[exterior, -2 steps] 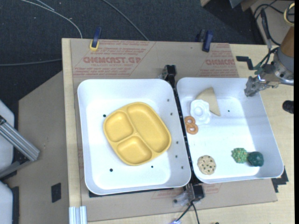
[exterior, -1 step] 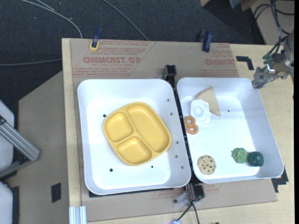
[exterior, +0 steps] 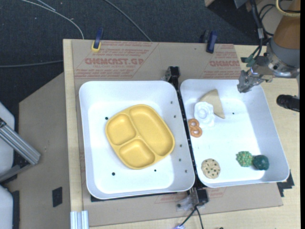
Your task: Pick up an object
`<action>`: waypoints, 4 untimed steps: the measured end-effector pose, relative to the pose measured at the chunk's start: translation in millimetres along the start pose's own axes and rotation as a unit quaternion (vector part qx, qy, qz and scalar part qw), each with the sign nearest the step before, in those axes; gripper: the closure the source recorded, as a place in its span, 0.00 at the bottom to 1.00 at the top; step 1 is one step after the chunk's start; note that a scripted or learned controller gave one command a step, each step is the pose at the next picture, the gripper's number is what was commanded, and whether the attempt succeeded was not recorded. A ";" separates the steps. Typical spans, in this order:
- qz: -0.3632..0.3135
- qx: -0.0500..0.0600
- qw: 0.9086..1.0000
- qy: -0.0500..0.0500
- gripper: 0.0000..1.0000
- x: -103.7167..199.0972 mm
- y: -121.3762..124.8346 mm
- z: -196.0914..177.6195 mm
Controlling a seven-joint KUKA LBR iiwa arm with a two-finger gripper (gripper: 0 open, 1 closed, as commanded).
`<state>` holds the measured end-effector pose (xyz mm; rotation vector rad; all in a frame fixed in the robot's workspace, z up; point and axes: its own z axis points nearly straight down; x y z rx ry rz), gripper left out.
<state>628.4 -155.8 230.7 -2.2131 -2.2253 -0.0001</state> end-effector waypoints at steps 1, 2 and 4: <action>0.000 0.000 1.000 0.000 1.00 58.1 7.9 9.7; 0.000 -0.002 1.000 0.000 1.00 108.2 10.9 -0.8; 0.000 -0.003 1.000 0.000 1.00 207.4 15.1 -12.0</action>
